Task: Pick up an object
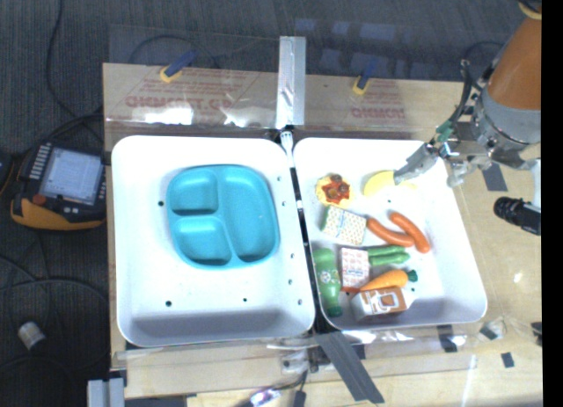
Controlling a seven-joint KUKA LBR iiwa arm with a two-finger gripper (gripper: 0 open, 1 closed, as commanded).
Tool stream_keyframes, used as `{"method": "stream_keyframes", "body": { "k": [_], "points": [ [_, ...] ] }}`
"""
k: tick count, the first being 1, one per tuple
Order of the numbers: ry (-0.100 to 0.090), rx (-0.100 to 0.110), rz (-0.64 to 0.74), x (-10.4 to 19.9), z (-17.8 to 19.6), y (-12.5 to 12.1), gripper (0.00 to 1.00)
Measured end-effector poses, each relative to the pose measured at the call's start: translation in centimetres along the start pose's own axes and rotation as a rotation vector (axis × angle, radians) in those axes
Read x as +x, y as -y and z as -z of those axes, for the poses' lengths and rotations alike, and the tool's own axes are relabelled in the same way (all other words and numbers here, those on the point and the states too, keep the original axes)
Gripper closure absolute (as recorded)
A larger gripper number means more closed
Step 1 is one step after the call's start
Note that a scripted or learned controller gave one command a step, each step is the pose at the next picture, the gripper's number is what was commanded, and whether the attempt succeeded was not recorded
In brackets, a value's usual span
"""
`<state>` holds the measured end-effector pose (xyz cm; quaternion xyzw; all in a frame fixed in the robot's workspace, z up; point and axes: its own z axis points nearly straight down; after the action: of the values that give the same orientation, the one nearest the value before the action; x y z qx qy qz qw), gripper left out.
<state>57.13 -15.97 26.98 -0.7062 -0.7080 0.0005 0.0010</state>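
Observation:
The right bin (457, 221) holds several toy foods. A yellow lemon piece (378, 183) lies near its back, with a pizza slice (333, 189) to its left. In front of them are a checkered cracker box (343, 222), an orange sausage (402, 229), a green pod (387, 256), a patterned packet (354, 266), a green cucumber (327, 279), a carrot (383, 280) and a small carton (381, 301). My gripper (434, 172) hangs open over the bin's back right corner. Its left fingertip (410, 170) is just right of the lemon piece, and nothing sits between the fingers.
The left bin (141, 291) carries a blue divided plate (220, 214). A metal divider (291, 80) stands behind the seam between the bins. A handheld pendant (57, 187) lies on the floor at the far left.

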Motion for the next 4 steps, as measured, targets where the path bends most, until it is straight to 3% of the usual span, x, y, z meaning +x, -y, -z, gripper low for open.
{"method": "stream_keyframes", "body": {
  "k": [1,2,3,4],
  "points": [
    [0.0,-0.001,0.046,2.7,5.8,-2.2,0.0],
    [0.001,0.0,0.196,-2.2,-6.4,2.9,0.0],
    [0.0,-0.006,0.249,-4.7,-17.8,1.7,0.0],
    [-0.001,-0.007,0.249,-4.6,-16.9,1.7,1.0]
  ]
}}
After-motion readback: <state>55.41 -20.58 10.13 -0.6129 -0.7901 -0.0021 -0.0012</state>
